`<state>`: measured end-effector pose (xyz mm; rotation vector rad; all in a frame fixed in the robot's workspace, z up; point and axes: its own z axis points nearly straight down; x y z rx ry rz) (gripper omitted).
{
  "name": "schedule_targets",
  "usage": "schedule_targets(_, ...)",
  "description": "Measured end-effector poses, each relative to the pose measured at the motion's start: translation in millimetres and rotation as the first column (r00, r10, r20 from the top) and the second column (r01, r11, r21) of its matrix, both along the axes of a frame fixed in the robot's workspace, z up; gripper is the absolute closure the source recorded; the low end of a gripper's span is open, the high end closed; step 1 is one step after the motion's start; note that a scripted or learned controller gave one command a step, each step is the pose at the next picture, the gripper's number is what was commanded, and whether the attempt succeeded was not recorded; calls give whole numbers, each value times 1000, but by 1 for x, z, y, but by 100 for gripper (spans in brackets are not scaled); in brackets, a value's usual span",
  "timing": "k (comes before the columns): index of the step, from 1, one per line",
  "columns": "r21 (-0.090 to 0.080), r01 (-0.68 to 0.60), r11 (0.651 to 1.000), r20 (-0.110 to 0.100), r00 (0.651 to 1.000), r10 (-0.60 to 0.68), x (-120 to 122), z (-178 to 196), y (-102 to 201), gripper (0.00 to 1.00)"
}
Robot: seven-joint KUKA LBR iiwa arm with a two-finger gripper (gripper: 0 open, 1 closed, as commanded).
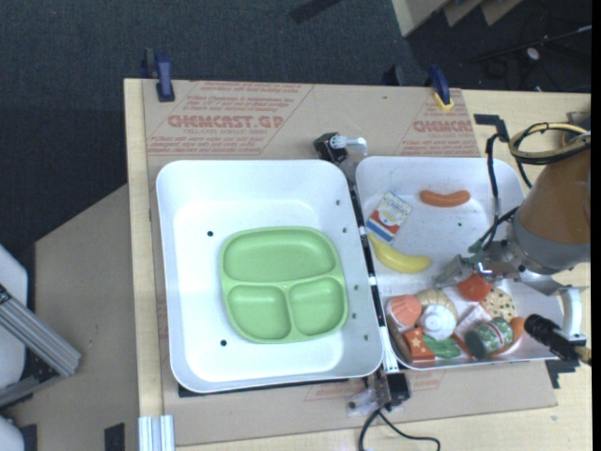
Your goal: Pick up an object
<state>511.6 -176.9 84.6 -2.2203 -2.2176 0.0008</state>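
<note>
The right bin (441,169) holds toy food. A yellow banana (399,257) lies near its left wall, a small white, red and blue carton (388,215) above it, and a red-orange sausage (443,196) at the back. Several small toys are piled at the front: a red piece (405,310), a white round piece (438,322), a green can (485,337) and a red-orange piece (472,287). My gripper (472,269) reaches in from the right and hangs low over the pile's upper right, just above the red-orange piece. The wrist hides what lies under it.
The left bin (178,252) carries a green divided plate (282,283) with three compartments. A black clip (331,145) sits at the back between the bins. The grey and orange arm (559,214) covers the right bin's right side, with black cables looping above it.
</note>
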Motion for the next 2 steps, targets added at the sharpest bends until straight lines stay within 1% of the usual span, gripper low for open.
schedule_targets(1,-2,1,1000,4,1000,-1,1,10,-1,100)
schedule_targets(2,3,-9,1000,1,1000,9,-9,38,82,100)
